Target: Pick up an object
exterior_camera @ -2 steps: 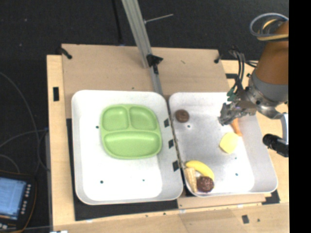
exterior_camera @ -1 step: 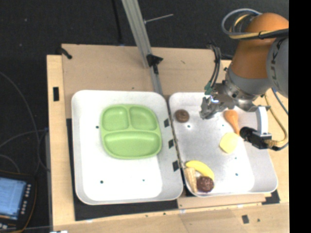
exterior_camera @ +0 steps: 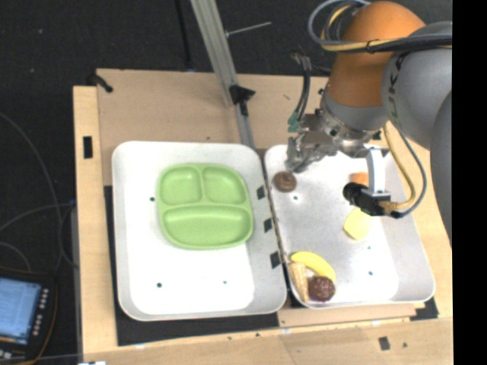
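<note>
A: Item one, your gripper [exterior_camera: 295,160]?

B: You see it low over the right bin [exterior_camera: 396,276], near its upper left corner. Whether it is released or clenched, you cannot tell.

A: Nearest object?

B: A small brown round piece [exterior_camera: 284,181], lying on the bin floor just below the gripper, close beside its tip; contact is unclear.

A: Other stock in that bin?

B: A yellow block [exterior_camera: 356,224] mid-right, a banana [exterior_camera: 311,264] and a dark round item [exterior_camera: 321,288] at the lower left corner.

A: Left bin [exterior_camera: 137,280]?

B: You have a green divided plate [exterior_camera: 205,206] there.
</note>
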`<state>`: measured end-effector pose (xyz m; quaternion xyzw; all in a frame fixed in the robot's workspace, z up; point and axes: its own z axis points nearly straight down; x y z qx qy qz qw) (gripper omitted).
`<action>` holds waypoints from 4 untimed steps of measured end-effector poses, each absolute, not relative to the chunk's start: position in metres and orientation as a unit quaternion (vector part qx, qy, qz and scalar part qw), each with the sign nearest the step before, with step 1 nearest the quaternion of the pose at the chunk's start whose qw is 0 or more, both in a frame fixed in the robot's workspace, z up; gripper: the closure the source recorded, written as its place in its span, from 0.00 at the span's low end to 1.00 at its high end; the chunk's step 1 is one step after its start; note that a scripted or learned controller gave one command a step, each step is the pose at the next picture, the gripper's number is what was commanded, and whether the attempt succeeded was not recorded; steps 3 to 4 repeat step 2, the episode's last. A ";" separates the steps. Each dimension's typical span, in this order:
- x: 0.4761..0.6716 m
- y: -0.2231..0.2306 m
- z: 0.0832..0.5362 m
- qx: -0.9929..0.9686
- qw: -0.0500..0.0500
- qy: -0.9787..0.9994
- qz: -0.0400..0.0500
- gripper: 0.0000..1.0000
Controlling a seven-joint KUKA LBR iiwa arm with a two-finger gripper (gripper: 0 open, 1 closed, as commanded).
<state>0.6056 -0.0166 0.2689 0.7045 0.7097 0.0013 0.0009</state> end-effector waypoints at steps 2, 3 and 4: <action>0.654 0.075 0.244 0.705 0.000 0.709 0.000 1.00; 0.654 0.075 0.244 0.705 0.000 0.709 0.000 1.00; 0.654 0.075 0.244 0.705 0.000 0.709 0.000 1.00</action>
